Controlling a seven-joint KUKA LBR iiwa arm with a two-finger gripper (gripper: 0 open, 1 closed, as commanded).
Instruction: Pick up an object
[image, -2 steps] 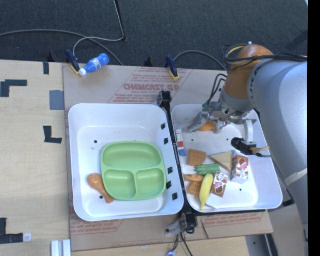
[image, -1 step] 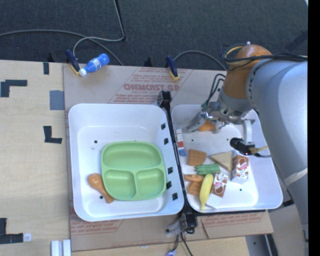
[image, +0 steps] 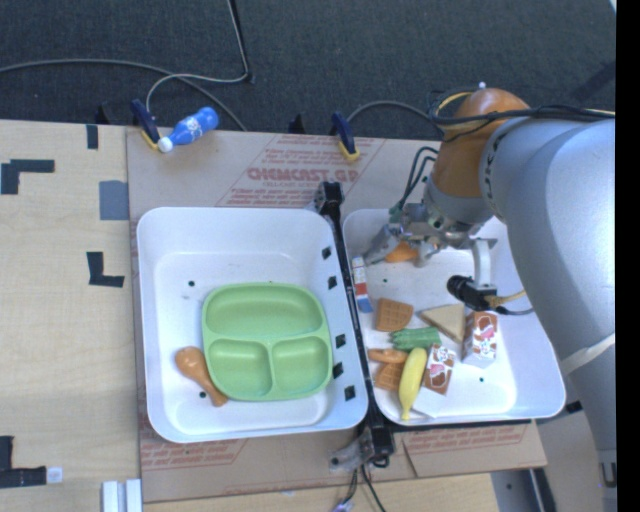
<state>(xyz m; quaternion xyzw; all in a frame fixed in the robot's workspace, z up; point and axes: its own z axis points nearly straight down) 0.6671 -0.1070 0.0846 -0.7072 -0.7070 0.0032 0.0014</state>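
Orange obj sits far-left in right bin, directly under gripper. Finger state: can't tell, wrist blocks view. Obj's long axis unclear. Likely straight descent, no lateral offset.

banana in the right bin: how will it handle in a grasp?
The banana looks like smooth moulded plastic, so probably stiff, light and somewhat slippery. Its rounded, curved body may roll or twist between fingers. It lies against other toys, so a push would likely shift those too.
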